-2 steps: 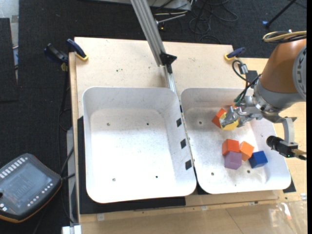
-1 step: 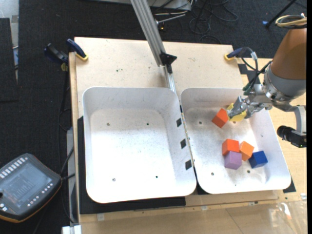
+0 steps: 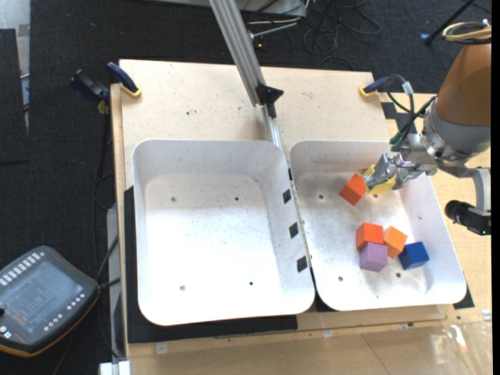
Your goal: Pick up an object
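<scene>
The bench (image 3: 203,104) is a speckled pale board on a dark floor, with cables (image 3: 344,6) trailing at the far side and blue-and-yellow clamps at its far corners, one at left (image 3: 125,80) and one at right (image 3: 377,87). A grey aluminium strut (image 3: 234,33) slants down from the far edge to the point where the two bins meet. The left bin (image 3: 148,209) is the larger white expanse, its floor flecked with dark specks. The right bin (image 3: 445,280) carries the objects. The arm (image 3: 469,92), grey with an orange band, enters from the right and bends down over the far half of the right bin. A grey pendant with a screen (image 3: 35,299) lies on the floor at the near left. In the right bin's near half sits a tight cluster: an orange cube (image 3: 369,234), a smaller orange block (image 3: 395,240) just beside it, a purple cube (image 3: 373,256) touching their near side, and a blue cube (image 3: 414,255) to the right. The gripper (image 3: 384,176) sits low over the far half of the bin with a yellow object (image 3: 382,185) at its tip; whether the fingers clasp it cannot be told. An orange block (image 3: 353,188) lies tilted just left of the gripper, one corner pointing toward the near left, apparently touching the yellow object.
</scene>
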Action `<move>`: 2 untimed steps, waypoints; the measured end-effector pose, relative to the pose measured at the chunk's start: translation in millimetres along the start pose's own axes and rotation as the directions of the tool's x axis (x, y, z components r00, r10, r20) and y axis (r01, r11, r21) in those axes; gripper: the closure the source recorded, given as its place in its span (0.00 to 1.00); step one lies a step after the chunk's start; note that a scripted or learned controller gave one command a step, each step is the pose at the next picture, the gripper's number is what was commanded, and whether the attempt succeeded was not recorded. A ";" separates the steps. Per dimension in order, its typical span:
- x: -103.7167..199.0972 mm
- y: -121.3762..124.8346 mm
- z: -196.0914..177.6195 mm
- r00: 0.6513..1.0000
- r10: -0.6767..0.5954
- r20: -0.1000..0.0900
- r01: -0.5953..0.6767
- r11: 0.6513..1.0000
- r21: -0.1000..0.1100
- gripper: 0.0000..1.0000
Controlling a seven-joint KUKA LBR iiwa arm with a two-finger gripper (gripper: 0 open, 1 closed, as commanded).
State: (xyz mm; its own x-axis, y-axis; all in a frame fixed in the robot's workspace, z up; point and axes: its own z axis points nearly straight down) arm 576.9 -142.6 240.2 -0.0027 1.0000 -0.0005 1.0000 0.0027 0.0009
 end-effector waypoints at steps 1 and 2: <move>57.4 -1.7 11.0 1.000 -0.005 -0.002 0.005 1.000 0.002 1.00; 118.6 -5.1 17.3 1.000 -0.007 -0.003 0.007 1.000 0.003 1.00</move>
State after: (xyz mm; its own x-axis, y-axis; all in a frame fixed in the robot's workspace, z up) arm 571.5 -24.0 222.9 -0.0092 1.0000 0.0022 1.0000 0.0092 -0.0019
